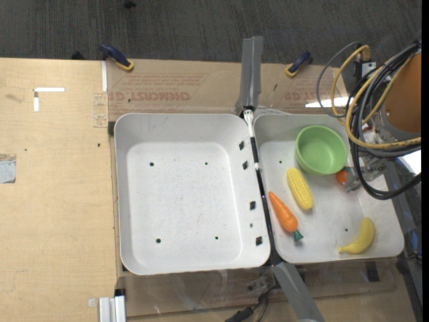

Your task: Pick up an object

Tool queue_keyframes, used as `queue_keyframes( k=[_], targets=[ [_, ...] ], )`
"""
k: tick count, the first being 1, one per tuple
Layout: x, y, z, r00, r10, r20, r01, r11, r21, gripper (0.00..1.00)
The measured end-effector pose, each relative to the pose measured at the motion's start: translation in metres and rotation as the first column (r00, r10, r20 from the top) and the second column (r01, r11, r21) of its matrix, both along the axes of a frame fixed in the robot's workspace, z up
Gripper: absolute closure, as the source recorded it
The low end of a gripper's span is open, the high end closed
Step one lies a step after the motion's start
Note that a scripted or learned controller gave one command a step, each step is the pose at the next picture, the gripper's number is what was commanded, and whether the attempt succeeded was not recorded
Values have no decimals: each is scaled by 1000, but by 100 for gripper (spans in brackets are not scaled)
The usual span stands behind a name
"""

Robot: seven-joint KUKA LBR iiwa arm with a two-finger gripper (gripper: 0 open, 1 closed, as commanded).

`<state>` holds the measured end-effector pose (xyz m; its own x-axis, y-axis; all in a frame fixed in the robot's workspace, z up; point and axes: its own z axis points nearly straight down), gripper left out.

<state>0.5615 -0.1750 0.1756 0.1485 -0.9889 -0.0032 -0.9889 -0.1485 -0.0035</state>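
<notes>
The right bin (315, 247) holds a green bowl (322, 149) at its back, a yellow corn cob (299, 188) in the middle, an orange carrot (283, 212) near the divider and a yellow banana (358, 238) at the front right. A small red-orange object (342, 176) lies just right of the bowl. The arm (405, 99) comes in from the right with looped cables (362, 113) hanging over it. My gripper (352, 182) is low at the bin's right side, next to the red-orange object, largely hidden by cables.
The left bin (134, 200) sits beside the right one, with a grey divider post (251, 72) between them at the back. Clamps (117, 57) hold cardboard behind the bins. A wooden bench top (53, 180) extends left.
</notes>
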Motion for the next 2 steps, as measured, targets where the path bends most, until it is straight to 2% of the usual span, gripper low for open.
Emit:
queue_keyframes(
  k=[1,2],
  targets=[
    [-50,29,-85,875,484,-2,-484,875,1,100],
    [-41,15,55,997,-74,0,74,997,0,100]
  ],
)
